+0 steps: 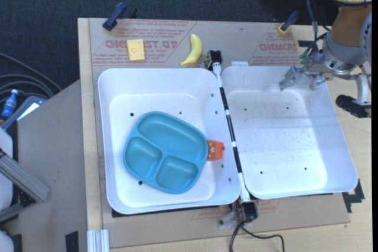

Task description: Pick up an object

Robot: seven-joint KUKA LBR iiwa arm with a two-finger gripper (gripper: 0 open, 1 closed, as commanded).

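While the arm (348, 26) leans in from the right, its gripper (302, 78) hangs over the far edge of the right bin (295, 150) with its fingers spread apart, nothing between them. Over in the left bin (118, 97) lies a blue divided plate (165, 151), with a small orange object (215, 150) touching its right edge. A banana (192, 50) sits on the bench beyond.

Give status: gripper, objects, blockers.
Gripper over right bin, top edge, nothing between fingers. Blue tray and orange piece in left bin. Banana outside on bench. Nothing blocking.
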